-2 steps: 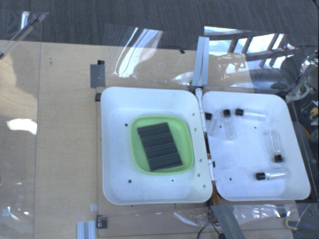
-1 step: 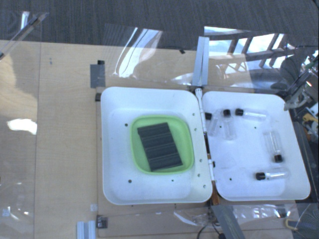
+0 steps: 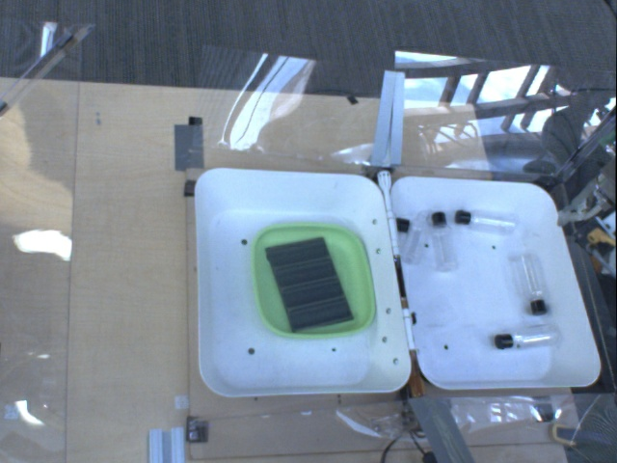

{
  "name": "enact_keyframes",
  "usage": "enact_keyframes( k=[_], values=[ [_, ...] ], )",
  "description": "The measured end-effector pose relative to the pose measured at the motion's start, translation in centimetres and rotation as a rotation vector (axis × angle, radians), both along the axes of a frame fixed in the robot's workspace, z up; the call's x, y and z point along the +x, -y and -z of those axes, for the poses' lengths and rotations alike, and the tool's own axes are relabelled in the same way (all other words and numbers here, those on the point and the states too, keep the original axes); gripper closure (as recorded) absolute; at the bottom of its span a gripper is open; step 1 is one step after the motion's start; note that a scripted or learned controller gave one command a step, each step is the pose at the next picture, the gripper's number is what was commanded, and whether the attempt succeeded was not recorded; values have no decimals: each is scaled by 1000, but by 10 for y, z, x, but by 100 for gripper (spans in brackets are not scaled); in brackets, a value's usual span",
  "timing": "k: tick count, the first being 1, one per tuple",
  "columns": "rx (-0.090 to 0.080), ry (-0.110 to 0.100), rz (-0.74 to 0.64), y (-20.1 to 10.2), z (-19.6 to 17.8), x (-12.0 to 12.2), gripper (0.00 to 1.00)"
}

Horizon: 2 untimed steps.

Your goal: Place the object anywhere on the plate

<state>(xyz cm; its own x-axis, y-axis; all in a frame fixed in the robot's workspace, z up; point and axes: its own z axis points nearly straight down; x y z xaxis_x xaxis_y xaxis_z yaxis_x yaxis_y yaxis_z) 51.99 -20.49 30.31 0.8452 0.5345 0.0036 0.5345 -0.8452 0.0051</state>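
Currently on the plate: a dark grey ribbed block [image 3: 308, 285] lies flat on the green plate [image 3: 362, 287], a little askew, all of it inside the rim.
Plate position: it sits in the middle of the left bin [image 3: 222, 258], well apart from the walls.
Right bin [image 3: 569, 355]: clear vials with black caps lie scattered, one near the front [image 3: 522, 339], one by the right side [image 3: 531, 280], others near the back [image 3: 477, 220].
Gripper [image 3: 588, 177]: at the right edge among dark hardware and cables, off to the side of both bins. Open or closed, I cannot tell from here.
Task state: I judge the block to be the object, and it looks placed already.
Risk, recognition: if the program counts a vial as the object, it must pick clear glass off white plastic, and a miss is likely.
Risk, rolling: a vial nudged off-centre could roll off towards a bin wall.
Risk, plate: the block covers most of the middle, so a vial set on its ribs or on the sloped rim may slide off.
Risk, glare: reflections across the back of the bench may spoil my view.
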Motion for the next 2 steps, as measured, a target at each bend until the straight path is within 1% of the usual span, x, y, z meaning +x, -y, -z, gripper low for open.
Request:
enact_keyframes(
  k=[1, 2],
  values=[
    [0, 1, 64, 1, -10, -26, 0],
    [2, -2, 123, 0, 23, -31, 0]
  ],
)
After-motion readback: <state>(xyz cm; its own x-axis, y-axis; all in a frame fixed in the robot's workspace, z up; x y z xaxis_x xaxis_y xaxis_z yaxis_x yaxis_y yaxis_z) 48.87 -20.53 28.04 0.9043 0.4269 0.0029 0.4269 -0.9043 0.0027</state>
